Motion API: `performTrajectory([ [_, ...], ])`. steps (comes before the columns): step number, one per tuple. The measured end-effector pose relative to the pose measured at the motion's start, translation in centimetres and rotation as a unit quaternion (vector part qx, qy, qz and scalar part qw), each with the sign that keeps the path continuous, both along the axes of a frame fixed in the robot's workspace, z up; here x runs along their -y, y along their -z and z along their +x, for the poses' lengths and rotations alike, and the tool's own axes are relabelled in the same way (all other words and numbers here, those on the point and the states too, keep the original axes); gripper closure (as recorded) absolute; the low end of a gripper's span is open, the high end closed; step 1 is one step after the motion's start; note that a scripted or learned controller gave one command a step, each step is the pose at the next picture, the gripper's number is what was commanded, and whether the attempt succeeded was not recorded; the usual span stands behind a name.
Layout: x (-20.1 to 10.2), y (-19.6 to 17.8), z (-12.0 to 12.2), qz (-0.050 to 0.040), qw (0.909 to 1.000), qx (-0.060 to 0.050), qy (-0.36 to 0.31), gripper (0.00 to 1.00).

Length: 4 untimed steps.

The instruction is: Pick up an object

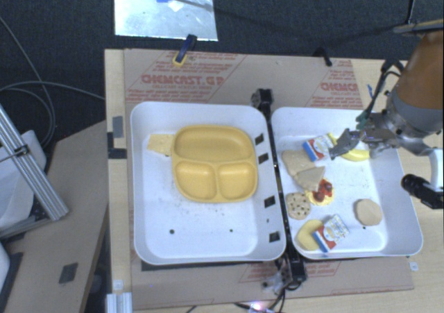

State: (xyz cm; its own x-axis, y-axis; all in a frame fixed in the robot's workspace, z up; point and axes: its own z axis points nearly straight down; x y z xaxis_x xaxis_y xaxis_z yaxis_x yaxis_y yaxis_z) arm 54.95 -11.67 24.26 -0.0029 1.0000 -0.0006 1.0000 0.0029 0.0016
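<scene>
Banana (357, 155) lying left-right in right bin (409, 235), claw (345, 144) above it

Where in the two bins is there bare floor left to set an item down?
Left bin: a bare strip along the front, below the yellow divided plate, and a narrower one on its left. Right bin: open floor between the cookie and the tan round piece, and at its back wall. Its left half is crowded; the end effector hangs by the banana.
</scene>
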Motion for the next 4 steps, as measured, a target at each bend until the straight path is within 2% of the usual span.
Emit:
performTrajectory([
  [1, 0.3, 12.6, 7.4, 0.0004, 1.0, -0.003, -0.002, 0.0],
  [2, -0.9, 15.2, 7.2, -0.004, 1.0, 0.005, -0.001, 0.0],
  [3, -0.7, 13.7, 7.5, -0.0049, 0.9999, 0.012, 0.0, 1.0],
  [4, -0.8, 13.8, 7.5, -0.0046, 0.9999, 0.01, 0.0, 0.0],
])
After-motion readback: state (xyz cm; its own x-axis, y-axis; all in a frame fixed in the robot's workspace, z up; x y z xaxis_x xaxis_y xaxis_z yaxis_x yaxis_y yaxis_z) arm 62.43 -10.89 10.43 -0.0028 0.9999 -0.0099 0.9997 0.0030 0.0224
